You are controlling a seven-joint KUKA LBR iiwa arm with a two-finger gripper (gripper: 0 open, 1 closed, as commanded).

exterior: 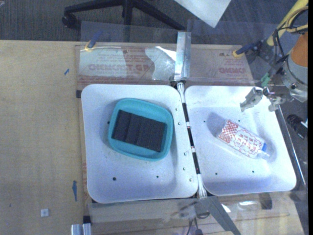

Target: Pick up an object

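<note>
Risk first: we judge the packet (242, 139) is crinkly w/ a clear slick end, so the fingers (257, 98) could skid off or pinch only film if they come down off-centre. Fingers look spread, nothing btwn them, hovering at the right bin's (288, 180) upper right edge. Packet lies flat below and a bit left of them, well apart, mid-bin, tilted diagonally.

red-patterned packet (241, 139) — flat, slanted, right bin (281, 180)
</note>
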